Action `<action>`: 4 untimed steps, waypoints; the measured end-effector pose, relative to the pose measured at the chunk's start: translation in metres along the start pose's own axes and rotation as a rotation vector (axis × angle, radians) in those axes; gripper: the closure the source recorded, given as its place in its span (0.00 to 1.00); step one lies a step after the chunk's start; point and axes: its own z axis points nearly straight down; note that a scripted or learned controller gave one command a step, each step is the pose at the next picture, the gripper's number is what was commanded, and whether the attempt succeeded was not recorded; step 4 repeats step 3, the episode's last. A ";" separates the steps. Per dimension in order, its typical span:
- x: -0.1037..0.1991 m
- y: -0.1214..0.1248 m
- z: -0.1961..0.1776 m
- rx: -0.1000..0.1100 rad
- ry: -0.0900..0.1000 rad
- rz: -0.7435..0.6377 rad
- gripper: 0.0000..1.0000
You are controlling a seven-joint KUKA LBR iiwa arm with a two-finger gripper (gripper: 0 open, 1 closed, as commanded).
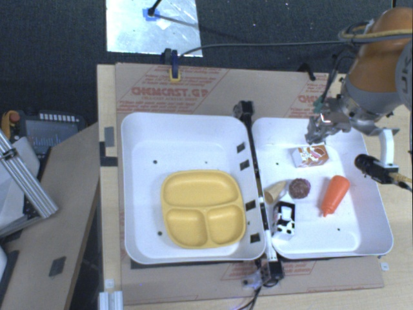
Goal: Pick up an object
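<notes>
The right bin (361,237) holds an orange carrot-shaped toy (333,195), a small white and red packet (310,155), a brown round piece (299,188), a tan wedge (275,190) and a black and white block (286,217). My gripper (314,134) hangs over the bin's far part, just above and behind the packet. Nothing shows between its fingertips.
The left bin (148,141) holds a yellow divided tray (202,208). A black divider with clips (253,173) runs between the bins. A black cylinder on a white bracket (372,166) juts over the right bin's right side. Cables trail behind the bench.
</notes>
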 end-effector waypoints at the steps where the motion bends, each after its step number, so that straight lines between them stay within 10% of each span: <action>1: 0.054 0.005 -0.006 0.004 0.003 -0.005 1.00; 3: 0.157 0.017 0.006 0.005 0.003 -0.005 1.00; 4: 0.157 0.017 0.006 0.005 0.003 -0.005 1.00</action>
